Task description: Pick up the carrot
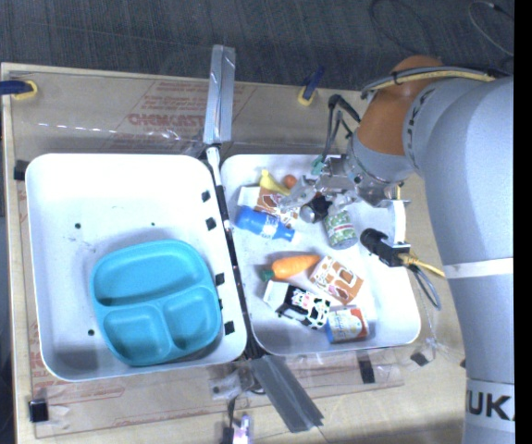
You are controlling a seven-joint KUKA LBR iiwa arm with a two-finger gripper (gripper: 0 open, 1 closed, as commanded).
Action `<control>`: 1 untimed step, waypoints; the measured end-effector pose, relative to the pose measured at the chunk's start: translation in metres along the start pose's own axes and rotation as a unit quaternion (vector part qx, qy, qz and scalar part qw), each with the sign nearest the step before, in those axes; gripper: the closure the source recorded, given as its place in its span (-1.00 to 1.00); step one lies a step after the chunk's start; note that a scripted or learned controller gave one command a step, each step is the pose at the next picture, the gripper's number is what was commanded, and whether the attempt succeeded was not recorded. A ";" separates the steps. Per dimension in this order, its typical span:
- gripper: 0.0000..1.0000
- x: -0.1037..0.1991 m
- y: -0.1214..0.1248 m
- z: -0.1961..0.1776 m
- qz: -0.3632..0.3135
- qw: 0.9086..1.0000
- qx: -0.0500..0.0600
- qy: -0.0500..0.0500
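The carrot (292, 266) is orange and lies on its side near the middle of the right bin (397, 289), with a green tip at its left end. My gripper (314, 197) hangs over the upper part of that bin, above and a little right of the carrot and well apart from it. Around the gripper lie a small red and yellow item (276, 182) and a green-labelled can (341, 230). Nothing can be seen held between its fingers.
Around the carrot lie a blue bottle (263, 223), an orange-and-white carton (338, 280), a black-and-white cow-pattern toy (306, 309) and a small carton (347, 326). The left bin (53, 202) holds a blue divided tray (157, 302). The arm's grey body fills the right side.
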State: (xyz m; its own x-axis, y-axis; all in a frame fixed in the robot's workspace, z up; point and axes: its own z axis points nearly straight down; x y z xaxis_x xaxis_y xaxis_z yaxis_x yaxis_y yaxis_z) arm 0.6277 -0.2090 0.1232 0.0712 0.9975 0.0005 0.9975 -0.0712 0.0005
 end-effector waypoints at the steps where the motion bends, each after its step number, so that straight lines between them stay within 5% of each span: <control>1: -1.00 0.029 -0.069 0.032 0.042 0.999 0.003 0.000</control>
State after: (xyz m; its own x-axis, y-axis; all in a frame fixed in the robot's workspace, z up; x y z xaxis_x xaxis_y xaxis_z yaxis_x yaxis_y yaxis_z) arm 0.5613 -0.1754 0.0911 0.1541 0.9881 -0.0002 0.9880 -0.1541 -0.0048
